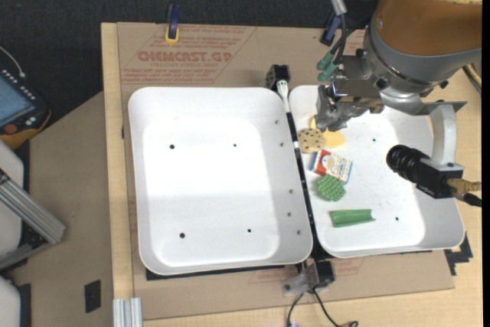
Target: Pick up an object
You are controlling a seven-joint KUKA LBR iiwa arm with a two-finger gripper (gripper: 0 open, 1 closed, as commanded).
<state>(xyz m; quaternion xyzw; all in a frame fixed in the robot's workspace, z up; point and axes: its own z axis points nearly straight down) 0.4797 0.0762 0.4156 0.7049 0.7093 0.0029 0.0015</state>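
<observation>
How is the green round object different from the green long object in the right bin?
Shape: the green round object is a bumpy disc, while the green long object is a smooth, flat bar.
Place: the round one touches the red and white packet near the bin's middle, while the long one lies alone, nearer the front edge of the right bin.
Both are green, lie in the same bin, and are apart from the gripper.

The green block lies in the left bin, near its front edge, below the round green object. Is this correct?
Not quite: the green block lies in the right bin, not the left one. The camera view shows it there, near the front edge, below the round green object.
</observation>
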